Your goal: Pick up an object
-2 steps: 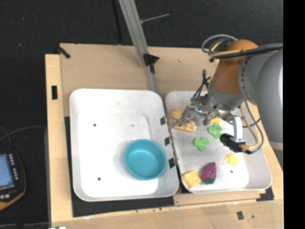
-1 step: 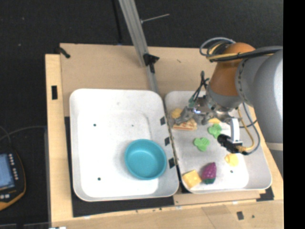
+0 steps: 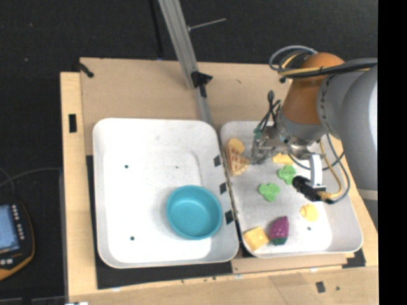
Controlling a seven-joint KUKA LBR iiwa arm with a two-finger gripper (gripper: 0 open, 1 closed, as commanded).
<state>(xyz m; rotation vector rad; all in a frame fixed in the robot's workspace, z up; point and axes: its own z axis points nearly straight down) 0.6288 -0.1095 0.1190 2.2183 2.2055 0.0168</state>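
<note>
The tool (image 3: 259, 151), its grip state unreadable, is hovering by the yellow waffle-shaped toy (image 3: 236, 157) hugging the right white bin's wall (image 3: 230, 189); a pinch risks slipping.

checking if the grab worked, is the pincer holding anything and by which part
Cannot be told: the pincer sits low in the right bin beside the waffle-like yellow toy, and no object shows between its tips.

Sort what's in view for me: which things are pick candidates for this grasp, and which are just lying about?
Pick candidates, right bin:
waffle piece
green toy
purple grapes
yellow block
small yellow piece
The gripper hangs beside the waffle piece.

Lying about:
blue bowl, left bin
handheld pendant
metal pole
</note>
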